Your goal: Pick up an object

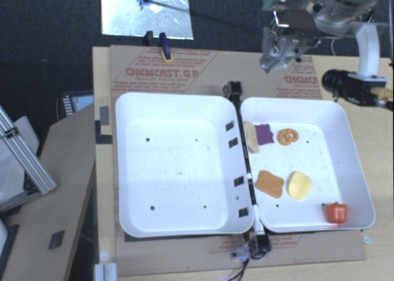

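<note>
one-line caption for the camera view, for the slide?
Arm's hand above the far edge of the right bin, which holds pretzel, toast and other small items.

Open floor in the left bin, clutter in the right

The left bin [172, 162] offers a bare floor for a gripper to pass. In the right bin [345, 150], a tan block [250, 137] and purple piece [264, 134] crowd the divider [242, 150], with a pretzel [287, 136] near them; toast [269, 183] and a yellow piece [300, 185] sit just beside each other, and a red object [336, 212] occupies the near right corner. Bare floor lies along the right wall.
</note>
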### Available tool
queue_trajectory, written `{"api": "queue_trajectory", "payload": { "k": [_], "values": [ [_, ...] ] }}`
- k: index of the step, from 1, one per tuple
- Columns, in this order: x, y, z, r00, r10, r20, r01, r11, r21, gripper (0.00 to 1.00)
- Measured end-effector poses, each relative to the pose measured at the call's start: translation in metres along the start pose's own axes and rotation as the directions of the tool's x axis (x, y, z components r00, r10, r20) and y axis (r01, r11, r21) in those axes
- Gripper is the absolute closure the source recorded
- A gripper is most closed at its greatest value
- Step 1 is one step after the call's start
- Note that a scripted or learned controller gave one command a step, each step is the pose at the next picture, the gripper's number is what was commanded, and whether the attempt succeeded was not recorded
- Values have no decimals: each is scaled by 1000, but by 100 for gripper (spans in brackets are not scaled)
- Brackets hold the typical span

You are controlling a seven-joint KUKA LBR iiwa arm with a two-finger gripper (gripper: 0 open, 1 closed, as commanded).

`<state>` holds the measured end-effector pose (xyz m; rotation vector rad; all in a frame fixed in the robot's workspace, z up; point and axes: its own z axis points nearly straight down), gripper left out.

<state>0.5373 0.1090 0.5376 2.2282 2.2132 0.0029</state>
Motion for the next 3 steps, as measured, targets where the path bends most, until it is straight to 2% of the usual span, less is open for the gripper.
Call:
{"api": "queue_trajectory", "payload": {
  "k": [1,2,3],
  "values": [
    [41,30,111,1000,-12,3,12,1000,12,100],
    [91,76,98,1000,-14,-1,14,1000,-2,100],
    [128,93,-4,1000,-14,-5,14,1000,-11,100]
  ]
}}
